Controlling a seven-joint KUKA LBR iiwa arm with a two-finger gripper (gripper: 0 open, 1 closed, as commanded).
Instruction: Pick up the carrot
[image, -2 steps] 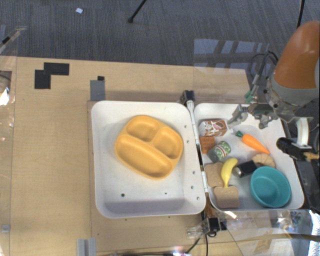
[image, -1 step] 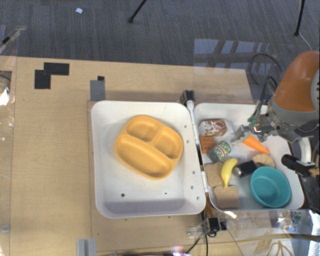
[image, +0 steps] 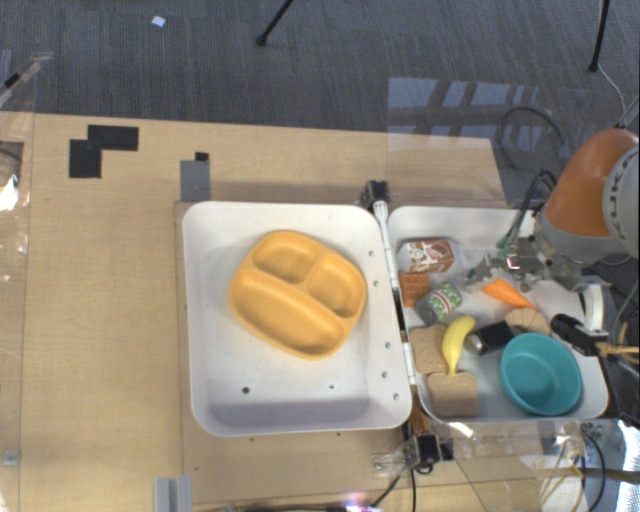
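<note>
Carrot in the right bin, gripper hovering just upper left of it.

I see the carrot (image: 507, 293) lying flat in the right bin (image: 598, 400), right-centre of the frame, above the teal bowl (image: 541, 373) and right of the banana (image: 457, 341). Its long axis runs left to right with a slight downward slant; the tip seems to point lower right, though I can't be sure. The gripper (image: 512, 262) sits at the carrot's upper edge; I cannot tell its state from here. I judge the carrot a light, rigid, smooth toy, likely slippery. I'd grasp across the thicker left-hand part, square to the axis.
</note>
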